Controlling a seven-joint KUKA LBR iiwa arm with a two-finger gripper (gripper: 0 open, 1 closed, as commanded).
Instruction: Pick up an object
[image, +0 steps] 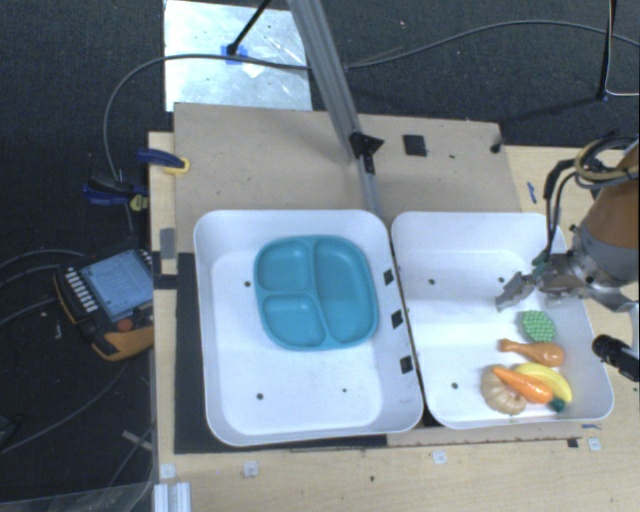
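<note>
My gripper (522, 287) hangs over the right bin (450, 250), near its right side, on the grey arm that comes in from the right. Just below it lies a green round toy (538, 324). Further toward the front right corner are a brown drumstick (535, 351), an orange carrot (525, 384), a yellow banana (548, 378) and a tan bread piece (497, 392), packed close together. Nothing shows in the gripper's grasp.
The left bin (230, 400) holds a blue divided plate (316, 291). A grey pole (335, 90) slants over the bench's back edge. Cables and a handheld device (110, 300) lie on the floor to the left.
</note>
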